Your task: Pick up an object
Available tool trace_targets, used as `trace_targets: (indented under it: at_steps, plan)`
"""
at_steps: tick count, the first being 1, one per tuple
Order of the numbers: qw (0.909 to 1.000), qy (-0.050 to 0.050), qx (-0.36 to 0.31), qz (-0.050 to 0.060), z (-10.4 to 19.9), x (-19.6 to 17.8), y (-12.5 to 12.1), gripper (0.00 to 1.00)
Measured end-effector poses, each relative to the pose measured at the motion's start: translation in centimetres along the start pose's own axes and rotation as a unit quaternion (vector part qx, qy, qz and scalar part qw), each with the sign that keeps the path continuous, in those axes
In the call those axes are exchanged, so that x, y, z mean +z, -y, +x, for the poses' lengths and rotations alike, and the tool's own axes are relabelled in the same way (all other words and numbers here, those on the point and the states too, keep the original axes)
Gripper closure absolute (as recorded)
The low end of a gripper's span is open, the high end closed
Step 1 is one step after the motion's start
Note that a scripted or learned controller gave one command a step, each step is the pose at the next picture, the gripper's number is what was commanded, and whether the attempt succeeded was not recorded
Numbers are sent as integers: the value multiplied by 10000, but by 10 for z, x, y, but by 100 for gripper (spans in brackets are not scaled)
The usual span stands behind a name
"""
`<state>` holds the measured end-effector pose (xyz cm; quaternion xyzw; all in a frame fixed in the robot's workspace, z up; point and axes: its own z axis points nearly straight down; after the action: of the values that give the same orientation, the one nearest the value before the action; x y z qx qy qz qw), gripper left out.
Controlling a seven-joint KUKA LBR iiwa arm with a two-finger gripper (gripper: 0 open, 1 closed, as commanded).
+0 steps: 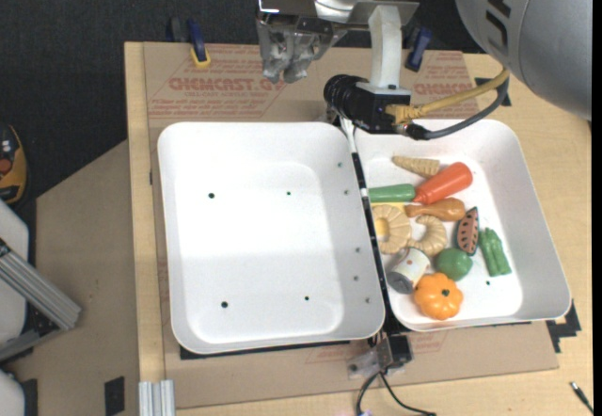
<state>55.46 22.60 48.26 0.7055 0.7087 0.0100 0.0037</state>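
My gripper (291, 55) hangs high above the back edge of the left bin (188, 216), over the cardboard behind it, with nothing seen between its fingers. The right bin (527, 216) holds several toy foods: an orange carrot (444, 183), a green bean pod (391, 192), a pale ridged piece (417, 164), a drumstick (440, 211), a tan pretzel-like ring (409, 230), a watermelon slice (467, 231), a green pickle (495, 252), a green round fruit (454, 263), a small grey can (407, 269) and an orange pumpkin (438, 296).
Both bins rest on a cardboard sheet (207, 75) held by blue clamps (198, 40) at the back. The arm's large grey body (527, 0) fills the upper right. An aluminium frame (38, 296) stands at the left edge.
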Motion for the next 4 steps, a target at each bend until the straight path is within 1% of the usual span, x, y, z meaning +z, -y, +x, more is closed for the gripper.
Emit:
trace_targets:
  at_steps: [1,2,3,4]
  plan:
    - [9998,64,58,153,-74,85,54,100]
    - [9999,53,-12,149,-3,158,71,100]
    - [10000,37,15,77,-2,126,52,100]
    - [9998,86,53,191,-60,320,73,100]
